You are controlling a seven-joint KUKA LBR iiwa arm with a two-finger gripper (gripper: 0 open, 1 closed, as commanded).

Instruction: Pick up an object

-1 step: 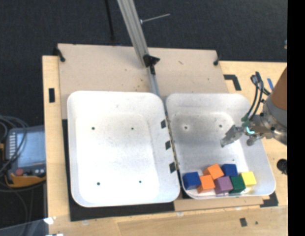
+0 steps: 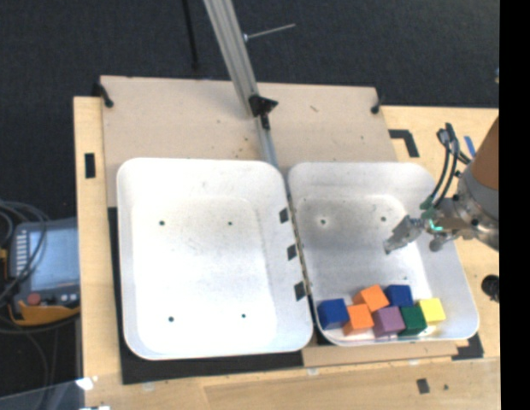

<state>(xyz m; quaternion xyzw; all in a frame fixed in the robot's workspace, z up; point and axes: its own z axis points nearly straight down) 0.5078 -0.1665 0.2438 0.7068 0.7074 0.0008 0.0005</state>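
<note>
Seven small blocks (image 2: 380, 310) packed at near edge of right bin (image 2: 350, 178); likely light, stiff. Best gripped across flat sides. Gripper (image 2: 416, 233) above, jaws apparently spread, nothing between.

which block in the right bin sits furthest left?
The blue block at the left end of the cluster, beside the bin wall. The other blue block sits further right, behind the green one.

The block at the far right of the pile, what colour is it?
Yellow. The block shows best in the camera view, at the right bin's near edge.
</note>
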